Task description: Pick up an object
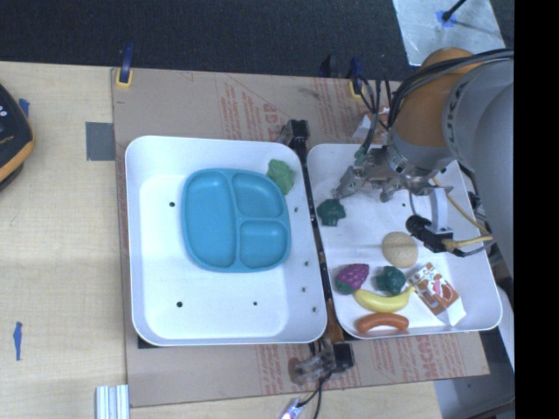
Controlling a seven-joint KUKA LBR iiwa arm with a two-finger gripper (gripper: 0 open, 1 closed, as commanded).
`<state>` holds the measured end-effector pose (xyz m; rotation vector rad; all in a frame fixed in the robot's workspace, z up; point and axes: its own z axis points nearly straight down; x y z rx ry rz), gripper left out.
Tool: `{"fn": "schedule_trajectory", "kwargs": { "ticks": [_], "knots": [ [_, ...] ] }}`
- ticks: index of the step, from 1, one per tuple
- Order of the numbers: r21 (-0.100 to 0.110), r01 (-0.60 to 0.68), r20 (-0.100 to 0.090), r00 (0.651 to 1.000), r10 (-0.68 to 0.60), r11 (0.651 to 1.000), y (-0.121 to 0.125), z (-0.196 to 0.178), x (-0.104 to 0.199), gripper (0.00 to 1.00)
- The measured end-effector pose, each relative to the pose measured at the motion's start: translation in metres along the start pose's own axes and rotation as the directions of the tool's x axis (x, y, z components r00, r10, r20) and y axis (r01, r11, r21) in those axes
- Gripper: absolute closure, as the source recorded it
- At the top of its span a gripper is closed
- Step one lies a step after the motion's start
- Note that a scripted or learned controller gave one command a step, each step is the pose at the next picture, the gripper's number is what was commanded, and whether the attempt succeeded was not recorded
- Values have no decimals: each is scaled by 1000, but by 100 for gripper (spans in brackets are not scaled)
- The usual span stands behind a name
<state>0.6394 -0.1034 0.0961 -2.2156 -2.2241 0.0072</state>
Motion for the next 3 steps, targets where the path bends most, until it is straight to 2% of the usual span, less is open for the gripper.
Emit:
{"fn": "schedule_trajectory", "kwargs": {
  "ticks": [1,2,3],
  "knots": [
    [-3,-2,-1,1000,2,1000,17,-4,-42,0],
    [-3,-1,-1,1000,1,1000,16,5,-86,0],
    [0,1,-2,1000,-1,1000,-87,5,-70,0]
  ]
}}
